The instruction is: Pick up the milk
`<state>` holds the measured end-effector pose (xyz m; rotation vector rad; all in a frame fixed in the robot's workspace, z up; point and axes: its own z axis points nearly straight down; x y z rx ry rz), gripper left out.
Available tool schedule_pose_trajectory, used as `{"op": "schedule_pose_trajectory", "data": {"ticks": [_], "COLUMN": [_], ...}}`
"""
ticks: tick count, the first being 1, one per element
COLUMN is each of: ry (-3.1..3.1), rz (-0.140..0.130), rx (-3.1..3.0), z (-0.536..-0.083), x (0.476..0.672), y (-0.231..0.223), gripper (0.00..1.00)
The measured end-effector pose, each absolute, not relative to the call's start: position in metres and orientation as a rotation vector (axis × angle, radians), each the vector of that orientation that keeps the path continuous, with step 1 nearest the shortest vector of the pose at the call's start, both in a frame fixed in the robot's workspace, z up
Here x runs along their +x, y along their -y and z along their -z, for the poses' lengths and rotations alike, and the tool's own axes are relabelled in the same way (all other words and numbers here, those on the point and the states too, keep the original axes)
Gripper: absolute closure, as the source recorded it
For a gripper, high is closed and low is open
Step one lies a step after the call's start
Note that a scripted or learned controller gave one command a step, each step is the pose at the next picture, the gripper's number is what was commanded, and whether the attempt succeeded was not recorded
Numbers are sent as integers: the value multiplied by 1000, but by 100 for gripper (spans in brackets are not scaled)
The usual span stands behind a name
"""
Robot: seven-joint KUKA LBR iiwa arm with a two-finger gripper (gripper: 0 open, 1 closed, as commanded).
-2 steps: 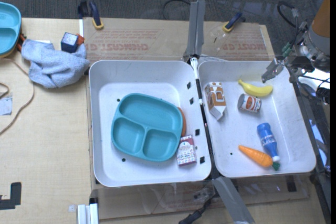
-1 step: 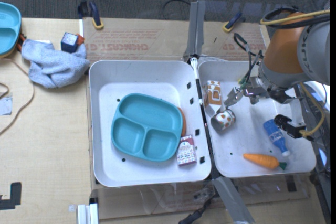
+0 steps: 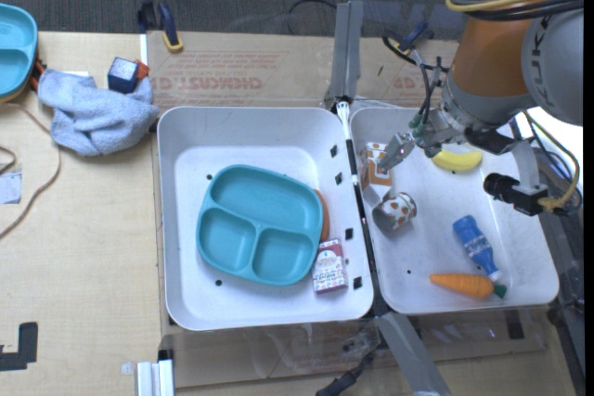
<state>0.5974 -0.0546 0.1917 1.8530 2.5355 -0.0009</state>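
A small red-and-white milk carton [image 3: 329,267] lies in the left bin [image 3: 186,199], at its front right, just off the corner of the teal divided plate [image 3: 259,224]. My gripper [image 3: 406,146] hangs over the back left part of the right bin [image 3: 529,241], far from that carton. Just left of the gripper stands an orange-and-white carton [image 3: 373,164]. I see nothing held in the gripper.
The right bin also holds a banana [image 3: 457,159], a round white-and-brown object [image 3: 396,210], a blue bottle [image 3: 476,246] and a carrot [image 3: 463,285]. A grey cloth [image 3: 97,111] and a small blue box [image 3: 122,73] lie on the bench at the left.
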Motion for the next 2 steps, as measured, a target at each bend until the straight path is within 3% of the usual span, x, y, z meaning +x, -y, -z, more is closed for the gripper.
{"op": "schedule_pose_trajectory", "data": {"ticks": [1, 2], "ry": [-2762, -2693], "rz": [-18, -32], "rx": [1446, 1530], "z": [-121, -113], "x": [571, 574], "y": [113, 100], "gripper": [0, 0]}}
